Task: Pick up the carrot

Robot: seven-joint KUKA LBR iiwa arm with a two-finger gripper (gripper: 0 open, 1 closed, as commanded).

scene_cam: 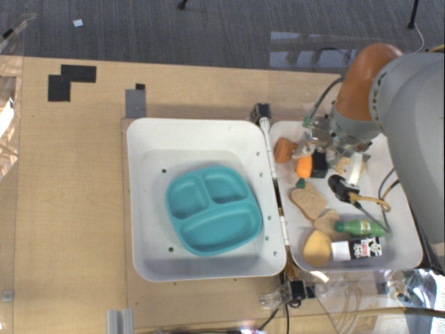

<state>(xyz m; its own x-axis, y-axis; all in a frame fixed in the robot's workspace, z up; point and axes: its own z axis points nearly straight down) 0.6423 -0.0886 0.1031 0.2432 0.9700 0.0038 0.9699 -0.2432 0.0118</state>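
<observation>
The carrot (304, 166), a short orange stub with a green tip, is lying near the far left corner of the right bin (402, 232), the hand (320, 155) hanging over that same corner, its opening impossible to tell.

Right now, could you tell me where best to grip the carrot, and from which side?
I'd grip the carrot across its orange middle, coming straight down: it lies flat, green top toward the bread slice, and the gripper sits right beside it.

I read a smooth grey arm (417, 110) with a rounded orange band (363, 78), one thin cable (324, 97), and a metallic gripper (320, 146).
</observation>
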